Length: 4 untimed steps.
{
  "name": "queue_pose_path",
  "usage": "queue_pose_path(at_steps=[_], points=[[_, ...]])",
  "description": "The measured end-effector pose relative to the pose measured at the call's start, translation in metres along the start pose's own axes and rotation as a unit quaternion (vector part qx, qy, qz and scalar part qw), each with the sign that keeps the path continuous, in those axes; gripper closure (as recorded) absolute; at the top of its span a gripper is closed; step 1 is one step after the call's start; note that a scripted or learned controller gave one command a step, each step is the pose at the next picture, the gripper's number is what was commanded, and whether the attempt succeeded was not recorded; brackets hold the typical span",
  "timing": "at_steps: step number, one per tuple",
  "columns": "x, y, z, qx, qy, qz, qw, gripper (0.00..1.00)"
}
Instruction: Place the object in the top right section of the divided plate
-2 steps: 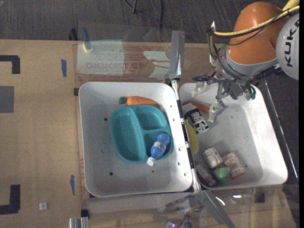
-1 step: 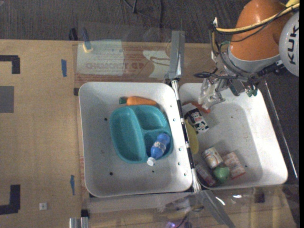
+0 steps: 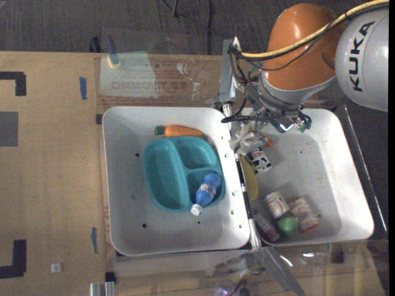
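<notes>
Two shallow white bins sit side by side on the tabletop (image 3: 49,184), the left bin (image 3: 123,227) in the middle of the frame and the right bin (image 3: 339,184) toward the right side.

A teal divided plate (image 3: 162,177) lies in the left bin, slightly above its centre. A small clear bottle with a blue label (image 3: 207,192) lies tilted in the plate's lower right section, its white cap hanging over the plate's lower rim. An orange carrot-shaped piece (image 3: 182,131) lies on the bin floor just above the plate, touching its upper rim. The plate's upper right section holds nothing.

The grey arm with its orange band (image 3: 302,42) comes in from the upper right of the frame. The end effector (image 3: 250,142) hangs over the upper left corner of the right bin, close to the wall that divides the two bins. Whether it is spread or pressed together cannot be told, since the wrist and cabling cover it.

Just below it in the right bin lies a small white carton with black patches (image 3: 260,160). A yellow, banana-like piece (image 3: 249,179) lies along the right bin's left wall. Lower in that bin is a cluster: a small can (image 3: 276,203), a reddish packet (image 3: 304,213), a green round item (image 3: 287,226) and a darker item (image 3: 266,227) beside it, all close together.
</notes>
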State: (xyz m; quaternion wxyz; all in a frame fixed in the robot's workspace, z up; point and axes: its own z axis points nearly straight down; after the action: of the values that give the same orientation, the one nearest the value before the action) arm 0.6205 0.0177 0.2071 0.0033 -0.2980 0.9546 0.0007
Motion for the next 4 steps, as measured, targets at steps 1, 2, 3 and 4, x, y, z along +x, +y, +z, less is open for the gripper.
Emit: queue_pose_path(at_steps=[1, 2, 3, 4], points=[[0.027, -0.036, -0.015, 0.002, -0.002, 0.138, 0.9904, 1.00], [0.027, -0.036, -0.015, 0.001, -0.002, 0.138, 0.9904, 0.00], [0.024, -0.037, -0.028, 0.003, -0.007, 0.139, 0.9903, 1.00], [0.092, -0.170, 0.089, 0.002, 0.000, 0.154, 0.9881, 1.00]])
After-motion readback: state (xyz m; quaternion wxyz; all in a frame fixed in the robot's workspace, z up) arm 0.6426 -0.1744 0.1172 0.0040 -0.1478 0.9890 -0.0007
